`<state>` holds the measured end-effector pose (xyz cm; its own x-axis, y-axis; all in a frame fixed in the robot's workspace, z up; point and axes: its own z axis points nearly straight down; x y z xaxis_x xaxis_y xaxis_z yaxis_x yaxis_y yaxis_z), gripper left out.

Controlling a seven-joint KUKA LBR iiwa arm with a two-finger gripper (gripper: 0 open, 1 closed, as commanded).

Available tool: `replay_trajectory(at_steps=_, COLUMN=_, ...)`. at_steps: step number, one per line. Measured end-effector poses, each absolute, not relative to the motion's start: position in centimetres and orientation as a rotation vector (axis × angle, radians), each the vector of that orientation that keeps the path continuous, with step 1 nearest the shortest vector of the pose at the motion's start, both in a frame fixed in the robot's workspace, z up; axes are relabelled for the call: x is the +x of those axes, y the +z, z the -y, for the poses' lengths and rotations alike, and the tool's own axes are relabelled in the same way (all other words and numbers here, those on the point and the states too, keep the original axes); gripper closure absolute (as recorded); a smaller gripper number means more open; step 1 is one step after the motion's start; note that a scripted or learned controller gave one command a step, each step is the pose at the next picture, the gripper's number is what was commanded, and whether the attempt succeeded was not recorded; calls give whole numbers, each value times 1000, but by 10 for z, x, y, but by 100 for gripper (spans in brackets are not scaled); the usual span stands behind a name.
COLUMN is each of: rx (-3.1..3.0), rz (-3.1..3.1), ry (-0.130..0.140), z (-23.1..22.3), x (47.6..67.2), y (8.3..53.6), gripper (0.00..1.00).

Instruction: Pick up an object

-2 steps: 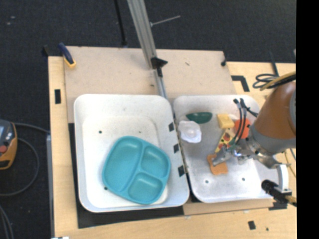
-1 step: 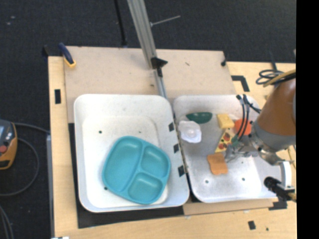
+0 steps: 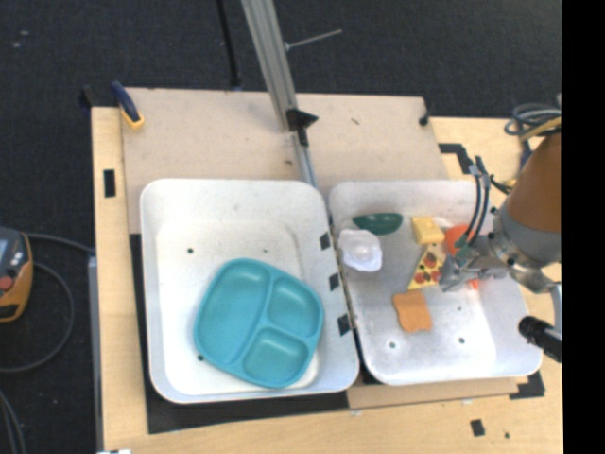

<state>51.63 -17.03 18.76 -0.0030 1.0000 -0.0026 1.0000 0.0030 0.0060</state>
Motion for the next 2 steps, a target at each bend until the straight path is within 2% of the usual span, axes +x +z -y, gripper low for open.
replay_trajectory(at_steps=1, rx=2212, rz=-2220, ry=5, z=169, x=527, y=247, gripper=100)
replay_trajectory(at_steps=2, rx=2212, rz=-2220, ry=5, z=170, x=528, y=301, gripper=100)
